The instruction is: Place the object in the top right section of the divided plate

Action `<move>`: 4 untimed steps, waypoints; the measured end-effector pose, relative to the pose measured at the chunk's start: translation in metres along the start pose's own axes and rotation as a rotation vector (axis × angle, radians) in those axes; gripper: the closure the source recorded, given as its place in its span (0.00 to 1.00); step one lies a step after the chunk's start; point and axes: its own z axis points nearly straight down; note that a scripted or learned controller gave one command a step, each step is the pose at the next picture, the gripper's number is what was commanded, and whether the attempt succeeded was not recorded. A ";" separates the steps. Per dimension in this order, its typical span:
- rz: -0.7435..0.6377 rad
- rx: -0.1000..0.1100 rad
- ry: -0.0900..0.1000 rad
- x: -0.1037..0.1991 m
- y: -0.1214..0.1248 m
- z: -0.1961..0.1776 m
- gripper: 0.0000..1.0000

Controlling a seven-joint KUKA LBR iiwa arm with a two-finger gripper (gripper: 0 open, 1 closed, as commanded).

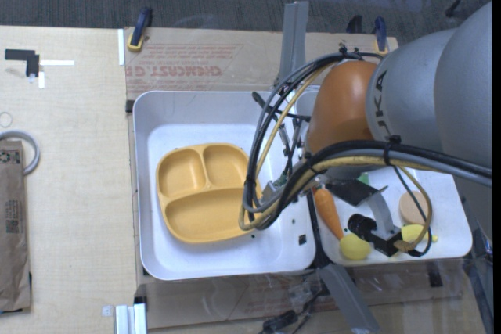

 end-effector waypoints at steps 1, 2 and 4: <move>-0.066 0.018 0.019 -0.072 0.037 -0.040 0.00; 0.394 0.027 0.016 -0.024 -0.021 -0.062 0.00; 0.267 0.027 0.016 0.093 0.021 -0.031 0.00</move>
